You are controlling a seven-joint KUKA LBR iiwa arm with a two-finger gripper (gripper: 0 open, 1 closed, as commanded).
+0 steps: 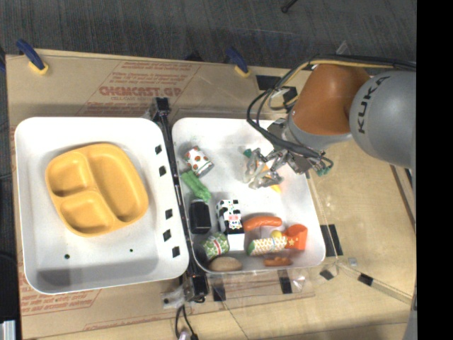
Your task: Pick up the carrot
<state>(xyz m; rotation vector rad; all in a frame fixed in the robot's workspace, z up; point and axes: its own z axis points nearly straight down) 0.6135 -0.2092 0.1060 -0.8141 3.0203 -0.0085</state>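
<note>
A KUKA arm's 2-finger gripper (260, 170) hangs low in the right bin (306, 190), toward that bin's far-right part; glare and blur hide the gripper's state, so whether it is released or clenched cannot be told. A small yellow-orange piece shows just beside its tip, too blurred to name. The carrot (277, 261), a slim orange-red stick, lies against the right bin's near wall, well apart from the gripper. Just beyond the carrot sit a patterned corn cob (266, 245) and an orange cup (297, 236), with a hot dog (262, 223) behind them. Left of these are a cow-print block (228, 214), a black block (200, 217), a green pod (195, 186), a red-and-white can (198, 161) and, near the right bin's front wall, a brown potato (225, 263). The left bin (42, 261) holds a yellow divided plate (96, 188).
</note>
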